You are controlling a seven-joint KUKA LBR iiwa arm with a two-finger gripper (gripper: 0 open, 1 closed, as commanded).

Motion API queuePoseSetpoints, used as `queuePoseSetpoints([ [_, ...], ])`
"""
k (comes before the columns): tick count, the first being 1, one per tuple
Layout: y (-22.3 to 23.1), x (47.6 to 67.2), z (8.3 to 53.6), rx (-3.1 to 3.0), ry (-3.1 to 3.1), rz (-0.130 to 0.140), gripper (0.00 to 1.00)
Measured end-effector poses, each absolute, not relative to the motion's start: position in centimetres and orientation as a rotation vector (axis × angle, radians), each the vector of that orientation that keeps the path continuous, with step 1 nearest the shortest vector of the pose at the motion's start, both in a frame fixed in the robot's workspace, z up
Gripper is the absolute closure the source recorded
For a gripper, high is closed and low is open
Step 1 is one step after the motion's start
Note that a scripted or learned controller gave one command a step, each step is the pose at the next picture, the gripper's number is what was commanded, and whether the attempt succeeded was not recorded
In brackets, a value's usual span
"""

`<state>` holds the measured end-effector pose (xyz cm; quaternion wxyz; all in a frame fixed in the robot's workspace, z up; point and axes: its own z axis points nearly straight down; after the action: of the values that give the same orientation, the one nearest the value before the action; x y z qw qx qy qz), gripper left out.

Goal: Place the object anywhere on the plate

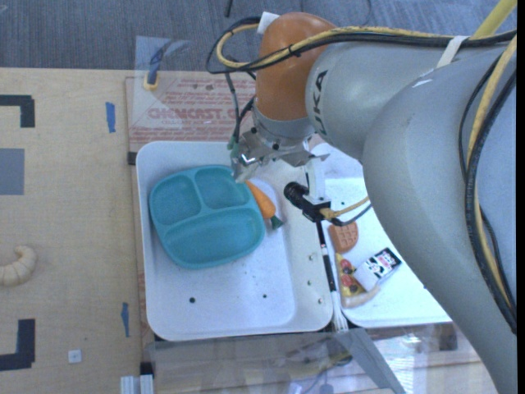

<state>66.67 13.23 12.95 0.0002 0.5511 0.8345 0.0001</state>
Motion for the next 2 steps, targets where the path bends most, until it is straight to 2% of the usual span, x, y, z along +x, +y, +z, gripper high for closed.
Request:
queuePoseSetpoints([
  [1, 13.3, 66.8, 14.1, 1.729, 2.618, 0.005, 1.0],
  [2, 8.1, 60.8, 18.6, 1.284, 2.865, 0.003, 1.0],
])
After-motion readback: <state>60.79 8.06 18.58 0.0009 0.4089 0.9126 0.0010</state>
